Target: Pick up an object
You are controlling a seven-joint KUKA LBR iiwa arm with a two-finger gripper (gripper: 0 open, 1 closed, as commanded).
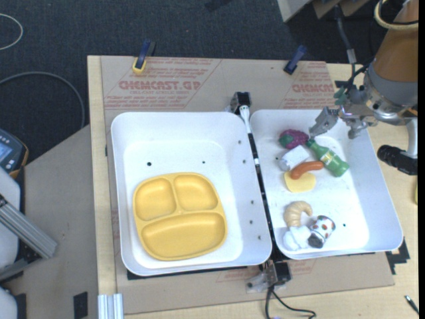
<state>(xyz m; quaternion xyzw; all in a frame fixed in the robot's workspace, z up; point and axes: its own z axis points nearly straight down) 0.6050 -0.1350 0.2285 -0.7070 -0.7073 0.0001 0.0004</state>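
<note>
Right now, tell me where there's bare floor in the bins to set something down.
Left bin: bare strip behind the yellow tray. Right bin: bare along its right side, beside the green bottle. Crowded: its middle, from purple toy to croissant.

So the brown cardboard-covered bench (199, 78) with red lettering is carrying two shallow white plastic bins side by side: the left bin (133, 138) and right bin (378, 198) are touching along the middle. A yellow clamp (141, 58) and a blue clamp (295, 60) are gripping its far edge.

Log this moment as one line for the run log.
gripper: open, above right bin far end | holding: nothing | nearest: green bottle | yellow divided plate: left bin
</note>
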